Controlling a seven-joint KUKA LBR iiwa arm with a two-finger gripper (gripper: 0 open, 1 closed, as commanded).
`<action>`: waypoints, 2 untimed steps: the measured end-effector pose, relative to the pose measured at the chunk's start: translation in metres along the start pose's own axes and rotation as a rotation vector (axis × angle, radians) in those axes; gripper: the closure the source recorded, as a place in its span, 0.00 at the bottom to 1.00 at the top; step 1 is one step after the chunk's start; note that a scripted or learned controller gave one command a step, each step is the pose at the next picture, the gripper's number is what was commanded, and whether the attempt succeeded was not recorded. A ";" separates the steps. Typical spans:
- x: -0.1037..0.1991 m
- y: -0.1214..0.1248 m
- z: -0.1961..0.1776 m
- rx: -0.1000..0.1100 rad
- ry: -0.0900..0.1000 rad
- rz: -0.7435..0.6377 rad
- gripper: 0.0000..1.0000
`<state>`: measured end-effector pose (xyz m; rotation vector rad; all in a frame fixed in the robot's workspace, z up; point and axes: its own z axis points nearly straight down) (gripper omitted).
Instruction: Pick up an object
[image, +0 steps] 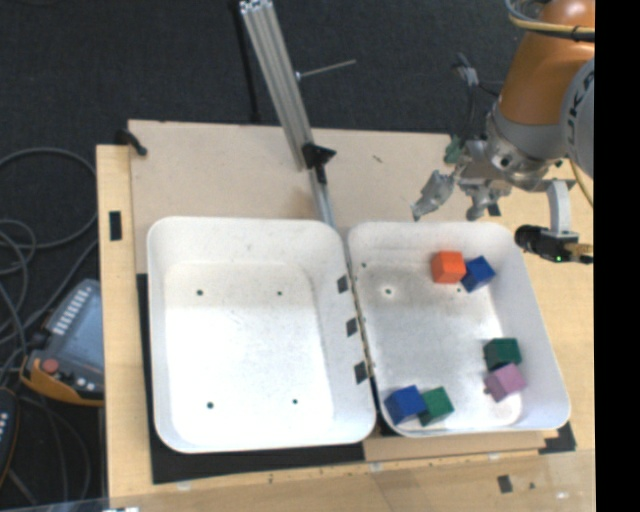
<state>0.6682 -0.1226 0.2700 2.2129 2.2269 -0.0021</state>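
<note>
Hanging above the right bin (530, 300), open fingers (455, 198) clear the orange block (448, 266) and blue block (478, 273).

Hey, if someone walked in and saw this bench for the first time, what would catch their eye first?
Probably the bright blocks scattered in the right bin: an orange block touching a blue block near the far side, a green block and a pink block at the right wall, and another blue-and-green pair at the near edge. Next, the orange-banded arm hanging its tool above that bin's far rim.
</note>
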 end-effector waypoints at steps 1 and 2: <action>-0.065 -0.018 0.087 0.008 0.000 0.011 0.00; -0.087 0.011 0.177 0.004 0.001 0.005 0.00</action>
